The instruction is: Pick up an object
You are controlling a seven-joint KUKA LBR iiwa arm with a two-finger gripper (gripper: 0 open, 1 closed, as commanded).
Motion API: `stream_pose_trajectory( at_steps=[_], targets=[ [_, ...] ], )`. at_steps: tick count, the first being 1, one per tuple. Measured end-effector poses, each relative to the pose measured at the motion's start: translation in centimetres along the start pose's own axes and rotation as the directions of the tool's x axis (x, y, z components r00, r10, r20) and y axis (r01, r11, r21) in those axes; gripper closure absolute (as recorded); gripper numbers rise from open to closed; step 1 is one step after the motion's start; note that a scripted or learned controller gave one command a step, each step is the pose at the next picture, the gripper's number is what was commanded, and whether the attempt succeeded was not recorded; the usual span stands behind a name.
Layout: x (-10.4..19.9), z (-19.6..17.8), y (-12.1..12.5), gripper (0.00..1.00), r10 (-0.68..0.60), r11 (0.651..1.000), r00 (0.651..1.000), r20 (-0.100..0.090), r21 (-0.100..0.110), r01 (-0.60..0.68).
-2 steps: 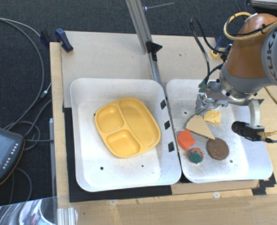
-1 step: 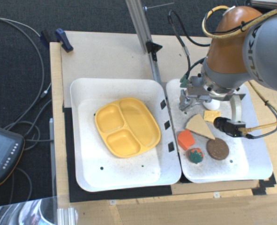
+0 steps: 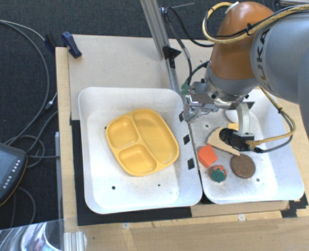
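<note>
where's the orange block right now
The orange block lies in the right bin, near its left wall, just above the green and red toy and left of the brown disc.

Tray (image 3: pixel 141 141) in L bin (image 3: pixel 91 156); cookie (image 3: pixel 243 167) in R bin (image 3: pixel 269 192).

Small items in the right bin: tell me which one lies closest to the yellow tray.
The orange block. It sits at the right bin's left edge, nearest the yellow tray; the green-and-red piece and brown disc lie further right.

You see a grey arm (image 3: pixel 293 46) with an orange band (image 3: pixel 238 41), looped yellow cables (image 3: pixel 217 20), and black lettering.
</note>
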State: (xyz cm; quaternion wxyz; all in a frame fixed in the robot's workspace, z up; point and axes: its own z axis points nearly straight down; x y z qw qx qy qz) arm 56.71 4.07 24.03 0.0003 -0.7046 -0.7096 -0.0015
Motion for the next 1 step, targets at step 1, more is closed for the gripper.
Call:
stream_pose_trajectory(
  at_steps=[1],
  targets=[
    [4.96, 1.22, -0.10, 1.00, 0.001, 1.000, 1.000, 0.000, 0.006, -0.001]
  ],
)
